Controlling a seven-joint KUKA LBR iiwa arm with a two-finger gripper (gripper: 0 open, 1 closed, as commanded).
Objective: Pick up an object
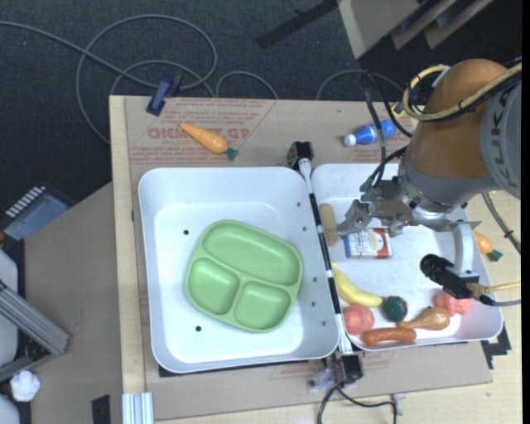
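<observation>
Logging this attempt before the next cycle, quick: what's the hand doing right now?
Hand: above the right bin, over the small carton; cannot be told whether it is open, closed or holding anything.

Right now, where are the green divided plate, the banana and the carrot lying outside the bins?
green divided plate (243, 275), camera view, on its central ridge.
banana (356, 291), camera view, middle of its curve.
carrot (205, 137), camera view, on its orange body.

Bench (124, 248) on dark carpet (66, 50), lit evenly from above.
We see a tan wooden bench top with red print along its far edge. Grey cables (149, 50) loop over the carpet beyond it. A pale cabinet corner (414, 21) sits far right.
</observation>
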